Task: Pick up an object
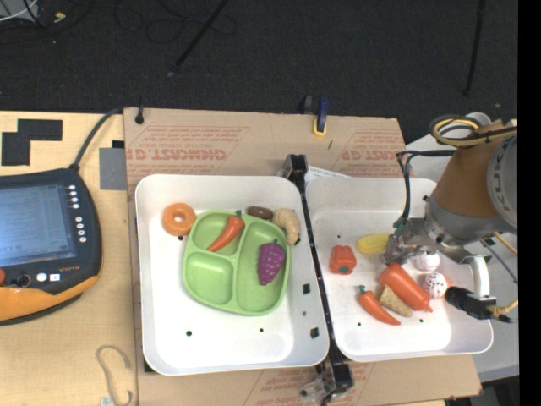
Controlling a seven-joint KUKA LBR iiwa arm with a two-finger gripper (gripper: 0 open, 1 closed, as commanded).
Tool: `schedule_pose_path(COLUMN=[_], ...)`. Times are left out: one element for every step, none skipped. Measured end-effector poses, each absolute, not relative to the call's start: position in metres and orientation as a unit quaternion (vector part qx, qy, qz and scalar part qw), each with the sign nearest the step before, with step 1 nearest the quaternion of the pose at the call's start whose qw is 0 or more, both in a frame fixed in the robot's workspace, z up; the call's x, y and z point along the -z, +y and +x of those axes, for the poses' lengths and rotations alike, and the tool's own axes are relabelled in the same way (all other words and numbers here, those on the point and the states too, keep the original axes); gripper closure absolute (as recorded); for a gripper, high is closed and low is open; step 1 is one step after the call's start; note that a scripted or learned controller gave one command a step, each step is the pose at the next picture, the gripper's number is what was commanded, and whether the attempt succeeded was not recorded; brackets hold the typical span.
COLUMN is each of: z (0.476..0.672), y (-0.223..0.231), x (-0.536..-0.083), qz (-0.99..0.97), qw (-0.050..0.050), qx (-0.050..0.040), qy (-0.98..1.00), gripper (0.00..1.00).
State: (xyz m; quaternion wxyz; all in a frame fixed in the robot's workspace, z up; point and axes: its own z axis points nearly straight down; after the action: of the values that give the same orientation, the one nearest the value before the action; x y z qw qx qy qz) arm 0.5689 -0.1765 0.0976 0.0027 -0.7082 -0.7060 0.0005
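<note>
The right bin (355, 345) holds a small red pepper (342, 259), a yellow lemon-like piece (373, 244), a big orange-red carrot (405, 286), a tan bread-like chunk (394, 301), a small orange chili (378, 306) and a white speckled ball (434, 285). My gripper (409, 248) reaches down into this bin from the right, just right of the yellow piece and above the carrot. Its tips are hidden among the objects.
The left bin (161, 328) carries a green divided plate (211, 277) with a small carrot (225, 233) and purple grapes (270, 262). An orange donut (178, 218), a brown piece (259, 213) and a tan piece (288, 223) lie beside it. A tablet pendant (42, 239) sits far left.
</note>
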Motion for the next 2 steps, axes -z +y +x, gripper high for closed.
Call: schedule_pose_path(z=[0.571, 0.570], y=[-0.182, -0.183], x=[-0.161, -0.204], qz=[-0.707, -0.707], qw=[-0.002, -0.001], qx=[0.0008, 0.0007], qy=[-0.707, -0.707], gripper=[1.00, 1.00])
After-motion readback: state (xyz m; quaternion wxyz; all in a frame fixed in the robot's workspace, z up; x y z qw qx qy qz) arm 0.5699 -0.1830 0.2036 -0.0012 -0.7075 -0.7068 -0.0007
